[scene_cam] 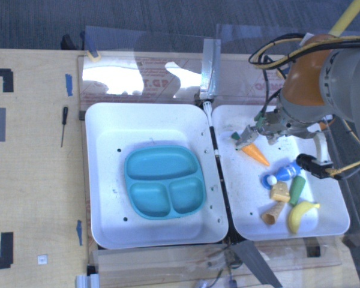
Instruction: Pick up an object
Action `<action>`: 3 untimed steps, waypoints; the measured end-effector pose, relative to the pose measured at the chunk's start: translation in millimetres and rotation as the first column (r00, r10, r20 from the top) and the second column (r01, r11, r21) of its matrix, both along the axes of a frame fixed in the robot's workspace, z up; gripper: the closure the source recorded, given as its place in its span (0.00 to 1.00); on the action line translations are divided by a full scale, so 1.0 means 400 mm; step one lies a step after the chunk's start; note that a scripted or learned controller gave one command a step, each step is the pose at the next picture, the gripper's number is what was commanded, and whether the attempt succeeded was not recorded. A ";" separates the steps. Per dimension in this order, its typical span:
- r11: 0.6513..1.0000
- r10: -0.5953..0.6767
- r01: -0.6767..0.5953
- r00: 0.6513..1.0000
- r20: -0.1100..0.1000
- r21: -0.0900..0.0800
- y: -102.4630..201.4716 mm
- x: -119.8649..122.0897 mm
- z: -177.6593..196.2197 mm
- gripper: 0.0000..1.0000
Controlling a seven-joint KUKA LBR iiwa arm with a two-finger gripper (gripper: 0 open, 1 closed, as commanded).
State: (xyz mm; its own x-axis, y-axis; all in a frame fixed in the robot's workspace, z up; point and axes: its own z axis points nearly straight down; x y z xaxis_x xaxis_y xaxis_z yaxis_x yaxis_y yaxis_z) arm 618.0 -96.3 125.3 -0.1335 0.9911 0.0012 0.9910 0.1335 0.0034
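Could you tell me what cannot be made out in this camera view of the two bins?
- Gripper: too small and dark to show its finger state, or whether it touches the carrot.
- Arm: cut off by the right edge.
- Small tan pieces: too small to identify.
- Right bin: far rim partly hidden by the arm.

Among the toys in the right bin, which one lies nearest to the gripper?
The orange carrot. It lies just below the gripper, apart from the other toys, which cluster lower in the bin near the yellow banana.
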 end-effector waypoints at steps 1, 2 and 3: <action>1.000 -0.013 0.013 1.000 0.002 -0.002 -0.028 0.016 -0.095 0.00; 1.000 -0.013 0.013 1.000 0.000 -0.002 -0.028 0.015 -0.096 0.00; 1.000 -0.010 0.010 1.000 0.008 -0.003 -0.027 0.021 -0.063 1.00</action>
